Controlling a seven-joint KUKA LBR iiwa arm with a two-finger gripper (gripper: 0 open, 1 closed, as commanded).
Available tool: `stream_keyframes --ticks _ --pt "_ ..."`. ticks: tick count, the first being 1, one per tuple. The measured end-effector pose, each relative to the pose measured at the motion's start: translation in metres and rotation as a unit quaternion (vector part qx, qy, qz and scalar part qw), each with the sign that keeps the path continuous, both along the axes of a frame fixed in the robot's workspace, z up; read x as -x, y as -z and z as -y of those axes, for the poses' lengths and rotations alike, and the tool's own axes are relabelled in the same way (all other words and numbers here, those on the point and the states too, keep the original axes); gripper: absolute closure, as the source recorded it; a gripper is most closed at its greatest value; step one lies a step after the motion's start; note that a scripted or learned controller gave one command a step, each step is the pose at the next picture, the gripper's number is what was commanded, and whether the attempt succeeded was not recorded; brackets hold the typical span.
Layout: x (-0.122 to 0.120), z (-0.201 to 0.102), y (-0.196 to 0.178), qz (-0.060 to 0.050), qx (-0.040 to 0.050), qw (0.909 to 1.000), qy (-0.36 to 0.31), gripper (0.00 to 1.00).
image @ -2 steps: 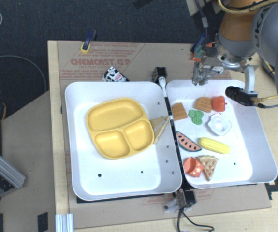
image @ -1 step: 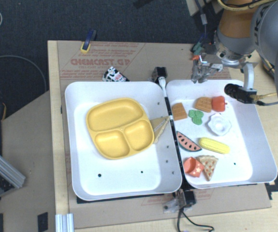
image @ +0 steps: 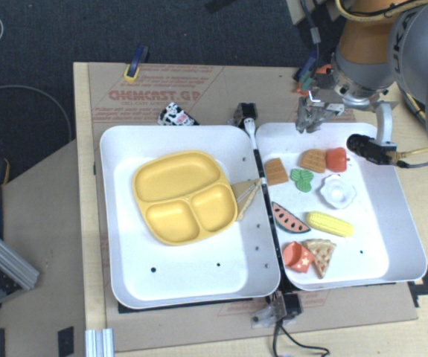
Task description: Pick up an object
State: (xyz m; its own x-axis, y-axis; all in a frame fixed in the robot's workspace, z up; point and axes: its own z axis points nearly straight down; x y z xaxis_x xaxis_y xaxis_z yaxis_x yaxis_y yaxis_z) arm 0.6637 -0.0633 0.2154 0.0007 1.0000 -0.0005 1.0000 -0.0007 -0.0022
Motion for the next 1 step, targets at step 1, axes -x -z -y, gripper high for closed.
stream_keyframes --ticks 1 --pt "-0.0010 0.0057 -0.0001 0.001 0.0004 1.0000 0.000 1.00"
